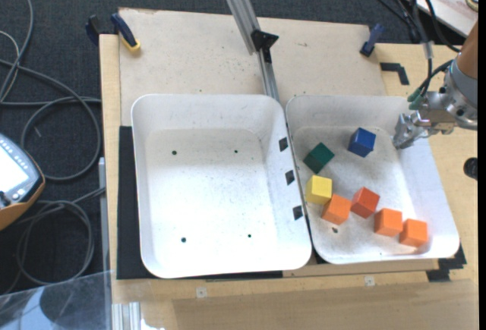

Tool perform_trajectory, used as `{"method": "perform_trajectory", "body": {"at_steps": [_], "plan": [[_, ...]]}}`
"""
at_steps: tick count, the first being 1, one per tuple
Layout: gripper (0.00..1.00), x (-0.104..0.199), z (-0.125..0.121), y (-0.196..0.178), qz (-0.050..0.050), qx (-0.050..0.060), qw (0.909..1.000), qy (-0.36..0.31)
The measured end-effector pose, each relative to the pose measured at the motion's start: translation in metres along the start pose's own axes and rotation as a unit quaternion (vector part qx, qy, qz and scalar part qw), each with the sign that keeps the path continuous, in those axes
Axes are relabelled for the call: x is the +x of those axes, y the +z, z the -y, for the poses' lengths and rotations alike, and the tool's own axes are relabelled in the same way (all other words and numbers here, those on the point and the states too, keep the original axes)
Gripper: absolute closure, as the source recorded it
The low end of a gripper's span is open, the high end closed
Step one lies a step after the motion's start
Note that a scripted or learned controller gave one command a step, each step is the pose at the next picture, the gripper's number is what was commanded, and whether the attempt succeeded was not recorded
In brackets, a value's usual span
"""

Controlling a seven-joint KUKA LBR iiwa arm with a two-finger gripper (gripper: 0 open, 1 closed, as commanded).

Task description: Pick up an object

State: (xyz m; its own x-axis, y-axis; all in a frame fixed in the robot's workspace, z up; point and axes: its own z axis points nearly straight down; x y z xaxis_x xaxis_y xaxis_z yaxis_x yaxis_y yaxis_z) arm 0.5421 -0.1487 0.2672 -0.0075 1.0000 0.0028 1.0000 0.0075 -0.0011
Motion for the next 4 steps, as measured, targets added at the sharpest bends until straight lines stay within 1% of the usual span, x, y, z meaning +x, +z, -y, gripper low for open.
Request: {"method": "perform_trajectory", "body": {"at_steps": [1, 3, 4], "plan": [[1.0, 0.055, -0.009, 0.006, 0.0, 0.001, 1.0, 0.0], [1.0, 0.183, 0.004, 0.02, 0.0, 0.002, 1.0, 0.0], [1.0, 0.236, 0.015, 0.03, 0.0, 0.002, 1.0, 0.0]]}}
